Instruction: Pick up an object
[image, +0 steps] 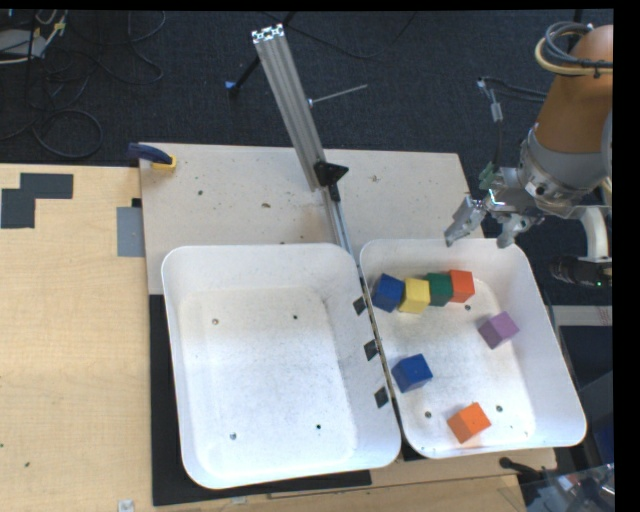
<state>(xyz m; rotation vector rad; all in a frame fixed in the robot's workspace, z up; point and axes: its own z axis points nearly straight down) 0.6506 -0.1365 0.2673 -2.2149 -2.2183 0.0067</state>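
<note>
I am watching the gripper (482, 227) hanging above the far rim of the right bin (545, 330), its two fingers (457, 228) spread apart with nothing between them. The arm (570, 120), grey with its orange band, is reaching in from the right. Inside the right bin, four cubes are sitting in a touching row near the far wall: a blue cube (388, 292), a yellow cube (414, 295), a green cube (438, 288) and a red-orange cube (461, 285). A purple cube (497, 328) is lying apart, toward the right wall. A second blue cube (411, 372) is resting near the divider, and an orange cube (468, 421) is sitting near the front wall. The left bin (200, 290) is lying just beside the right one. A slanted metal rail (292, 100) is rising behind the two bins.
</note>
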